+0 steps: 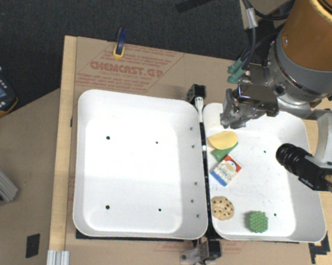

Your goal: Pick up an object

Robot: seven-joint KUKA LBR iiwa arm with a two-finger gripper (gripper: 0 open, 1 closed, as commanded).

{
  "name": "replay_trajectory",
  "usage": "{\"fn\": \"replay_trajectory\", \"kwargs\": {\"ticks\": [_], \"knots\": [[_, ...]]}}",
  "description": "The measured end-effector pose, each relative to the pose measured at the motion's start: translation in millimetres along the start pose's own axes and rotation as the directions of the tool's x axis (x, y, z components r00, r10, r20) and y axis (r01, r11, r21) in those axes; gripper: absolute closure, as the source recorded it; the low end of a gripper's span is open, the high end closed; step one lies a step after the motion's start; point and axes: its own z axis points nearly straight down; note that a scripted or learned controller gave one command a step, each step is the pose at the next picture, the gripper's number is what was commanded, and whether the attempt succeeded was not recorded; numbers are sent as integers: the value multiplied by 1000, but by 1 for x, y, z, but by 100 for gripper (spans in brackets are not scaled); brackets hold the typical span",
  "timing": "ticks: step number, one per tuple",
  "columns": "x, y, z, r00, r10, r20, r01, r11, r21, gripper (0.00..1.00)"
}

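The gripper (234, 120) hangs at the top of the right bin (298, 226), just above the yellow piece (222, 140) — whether its jaws are wide or closed I cannot tell from here. That piece looks like light, stiff toy food, smooth and likely slippery; I'd pinch it across its narrow middle. It is pale yellow, rounded, with a green wedge (223, 152) touching its lower edge, near the rim shared with the left bin (86, 149).
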Motion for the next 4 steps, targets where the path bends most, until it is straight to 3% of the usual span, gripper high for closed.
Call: {"fn": "replay_trajectory", "kwargs": {"ticks": [1, 2, 3, 4], "knots": [[6, 0, 42, 1000, 9, 6, -9, 1000, 14, 100], [51, 8, 24, 1000, 5, 3, -5, 1000, 5, 100], [64, 85, -71, 1000, 9, 2, -9, 1000, -6, 100], [105, 82, -61, 1000, 6, 3, -6, 1000, 6, 100]]}}
